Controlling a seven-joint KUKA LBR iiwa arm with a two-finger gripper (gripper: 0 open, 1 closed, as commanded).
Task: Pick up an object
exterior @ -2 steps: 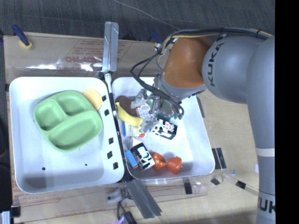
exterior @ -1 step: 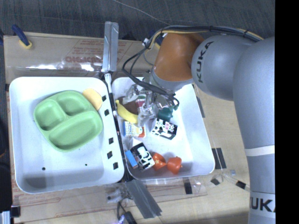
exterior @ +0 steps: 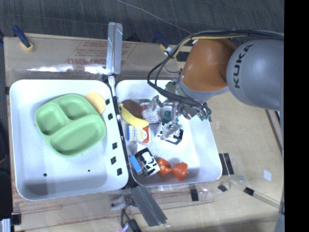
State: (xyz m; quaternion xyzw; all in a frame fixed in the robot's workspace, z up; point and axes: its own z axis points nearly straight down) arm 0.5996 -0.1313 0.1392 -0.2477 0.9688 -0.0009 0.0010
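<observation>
Down in the frame's middle, the gripper [exterior: 170, 122] is hanging over toys crowding the right bin [exterior: 208, 149], its grip too hidden to tell, while bare floor is showing at that bin's right edge.

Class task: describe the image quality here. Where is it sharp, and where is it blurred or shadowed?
Camera view: the green tray and banana are fairly sharp under even light; clutter beneath the gripper is soft and hard to read; soft shadow along the left bin near wall.

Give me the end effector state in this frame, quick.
End effector: low in the right bin, among the clutter beside the banana. Open or closed cannot be told, nor whether it holds anything.
</observation>
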